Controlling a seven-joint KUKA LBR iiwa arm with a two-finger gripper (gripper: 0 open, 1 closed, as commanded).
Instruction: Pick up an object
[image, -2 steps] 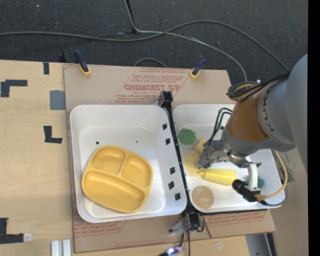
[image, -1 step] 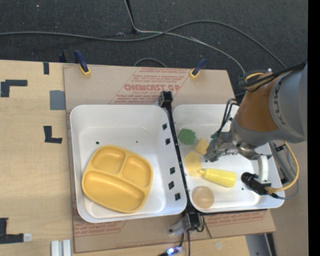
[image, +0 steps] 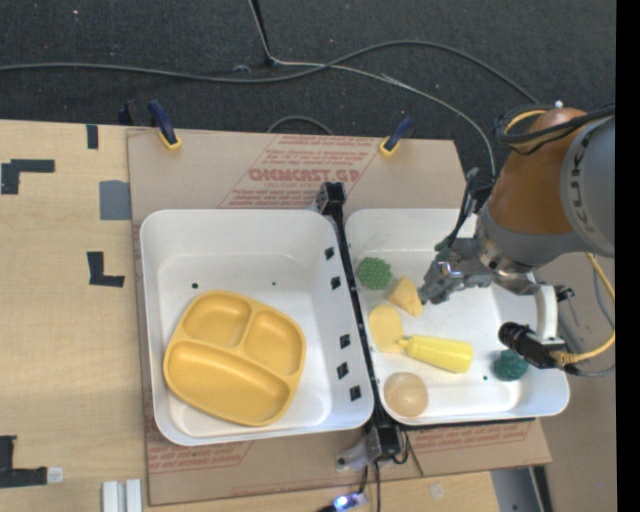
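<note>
Fingers (image: 437, 288) state: can't tell, they're small and dark against the mechanism, hanging over the right bin (image: 520, 405) just right of the yellow wedge (image: 406, 297), nothing visibly between them. Arm (image: 545, 190) comes in from the right, orange band above the wrist. Two white bins side by side on a cardboard sheet (image: 300, 170) on the table (image: 60, 300). Left bin (image: 240, 235): one item, a yellow divided plate (image: 235, 355) with three compartments, sitting in the lower-left part. Right bin: six items. One green bumpy piece (image: 374, 271) near the top left; one yellow wedge just below and right of it; one pale yellow round piece (image: 385, 326) below the wedge; one yellow corn-like piece (image: 438, 352) lying on its side, touching or nearly touching the round piece; one tan ball (image: 407, 393) near the bottom edge; one dark green piece (image: 511, 366) at the right side, well apart from the others, beside a black part of the arm rig. Two blue-and-yellow clamps (image: 163, 125) hold the cardboard at the top edge. Cables (image: 300, 62) run across the dark floor behind.
</note>
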